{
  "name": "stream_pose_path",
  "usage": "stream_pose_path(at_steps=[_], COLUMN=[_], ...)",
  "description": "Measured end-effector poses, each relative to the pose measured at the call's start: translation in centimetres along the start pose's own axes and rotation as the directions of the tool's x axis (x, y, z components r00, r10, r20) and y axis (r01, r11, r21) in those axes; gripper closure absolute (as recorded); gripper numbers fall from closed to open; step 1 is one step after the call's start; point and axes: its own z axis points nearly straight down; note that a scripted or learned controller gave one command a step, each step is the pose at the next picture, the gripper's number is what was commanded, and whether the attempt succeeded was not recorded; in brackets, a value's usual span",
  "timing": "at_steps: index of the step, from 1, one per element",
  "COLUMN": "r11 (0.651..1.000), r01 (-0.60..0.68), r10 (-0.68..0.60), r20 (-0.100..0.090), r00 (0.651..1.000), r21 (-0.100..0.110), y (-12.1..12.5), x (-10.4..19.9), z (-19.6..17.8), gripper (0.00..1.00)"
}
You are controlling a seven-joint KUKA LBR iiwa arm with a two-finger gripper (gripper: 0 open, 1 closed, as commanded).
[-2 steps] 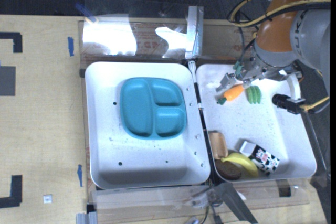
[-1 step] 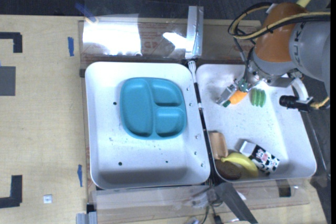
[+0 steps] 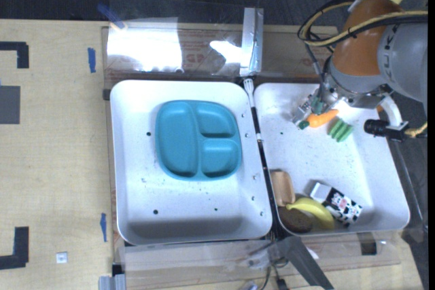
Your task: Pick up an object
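My gripper (image 3: 307, 110) hangs low over the far part of the right bin (image 3: 380, 173), under the arm's orange band. Right beside it lies a small orange carrot-like toy (image 3: 322, 120), its left end touching or just under the gripper tip. A green ridged piece (image 3: 340, 130) rests just right of the carrot. Near the bin's front wall lie a yellow banana (image 3: 311, 208), a brown round item (image 3: 297, 218) and a black-and-white spotted toy (image 3: 342, 205).
The left bin (image 3: 129, 166) holds a blue divided plate (image 3: 199, 138). A clear plastic sheet and a metal bracket (image 3: 251, 41) stand behind the bins. A black cable connector (image 3: 380, 127) juts out from the arm over the right bin's far right side.
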Motion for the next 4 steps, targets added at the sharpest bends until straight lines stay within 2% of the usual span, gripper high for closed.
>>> stream_pose_path(at_steps=[1,2,3,4], r11=[0.996,0.954,0.936,0.996], r01=[0.087,-0.3,-0.353,-0.091], r10=[-0.087,0.3,0.353,0.091], r20=[-0.005,-0.004,-0.002,-0.006], r00=[0.996,0.954,0.936,0.996], r21=[0.007,0.012,0.002,0.011], y=[0.6,-3.1,4.7,-0.6], x=[1.1,0.1,3.9,4.0], z=[1.3,-0.9,-10.4,-11.4], gripper=[1.0,1.0,1.0,1.0])
